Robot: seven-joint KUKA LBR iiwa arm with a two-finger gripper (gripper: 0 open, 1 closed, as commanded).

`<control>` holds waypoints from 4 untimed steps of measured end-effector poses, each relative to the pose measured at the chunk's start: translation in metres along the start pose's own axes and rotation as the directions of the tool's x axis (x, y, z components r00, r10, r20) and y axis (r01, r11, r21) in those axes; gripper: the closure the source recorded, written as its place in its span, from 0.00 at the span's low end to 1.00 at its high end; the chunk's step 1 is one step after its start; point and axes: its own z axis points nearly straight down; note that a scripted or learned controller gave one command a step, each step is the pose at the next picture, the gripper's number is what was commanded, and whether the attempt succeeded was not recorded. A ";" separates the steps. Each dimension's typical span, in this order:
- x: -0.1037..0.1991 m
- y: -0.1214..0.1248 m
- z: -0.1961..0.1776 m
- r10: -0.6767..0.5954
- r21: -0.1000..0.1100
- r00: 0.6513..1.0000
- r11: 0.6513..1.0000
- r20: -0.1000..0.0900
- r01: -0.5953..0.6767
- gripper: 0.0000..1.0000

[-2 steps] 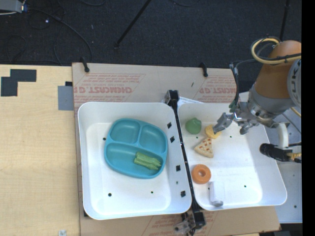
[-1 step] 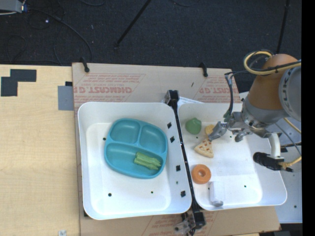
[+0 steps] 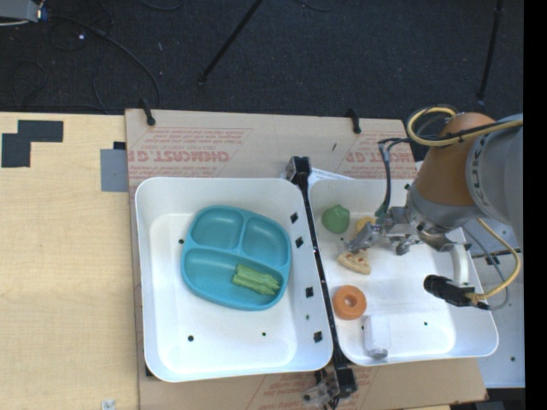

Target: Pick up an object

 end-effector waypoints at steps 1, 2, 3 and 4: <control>0.000 0.003 -0.016 -0.001 -0.009 1.000 1.000 0.000 0.001 1.00; -0.004 0.007 -0.060 -0.001 -0.002 1.000 1.000 0.007 0.001 1.00; 0.005 0.009 -0.119 -0.002 -0.003 1.000 1.000 0.006 0.002 1.00; -0.004 0.006 -0.174 0.000 -0.004 1.000 1.000 0.007 0.000 1.00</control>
